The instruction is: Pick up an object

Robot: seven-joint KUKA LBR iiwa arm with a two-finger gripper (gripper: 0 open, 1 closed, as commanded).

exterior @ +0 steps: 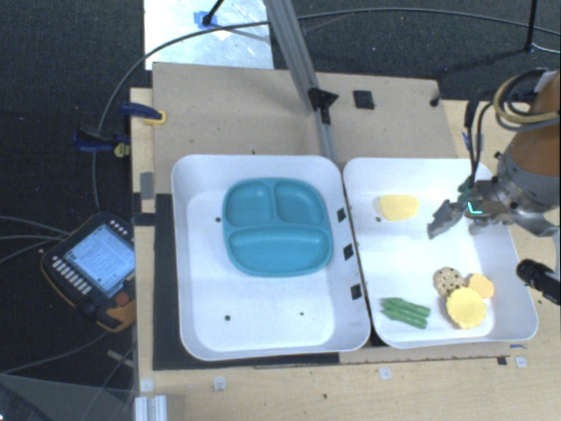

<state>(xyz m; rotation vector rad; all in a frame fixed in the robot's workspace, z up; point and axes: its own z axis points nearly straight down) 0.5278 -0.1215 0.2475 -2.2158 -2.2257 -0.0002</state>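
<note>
— Objects for picking all lie in the right bin (504, 261): a pale yellow lump (398, 207) near its upper left, a speckled cookie (448, 280), a small orange piece (481, 285) touching a round yellow disc (466, 308), and a bundle of green beans (404, 311) near the front edge.

— Has anything been lifted yet?

— No. Every item rests on the bin floor. The gripper (447, 219) hangs over the bin's upper middle, between the yellow lump and the cookie, with nothing between the jaws.

— Are the jaws spread or pressed together?

— I cannot tell; they show as one dark grey shape at this slant.

— So what remains?

— Nearly all of it, I judge: choosing an item, descending, closing, lifting.

— And the left bin (202, 323)?

— It holds a blue divided plate (278, 227), well apart from the gripper. Both bins sit on the worktop (245, 112).

— Which item looks easiest?

— Probably the yellow lump: it sits alone, whereas the cookie, orange piece and disc crowd together.
</note>
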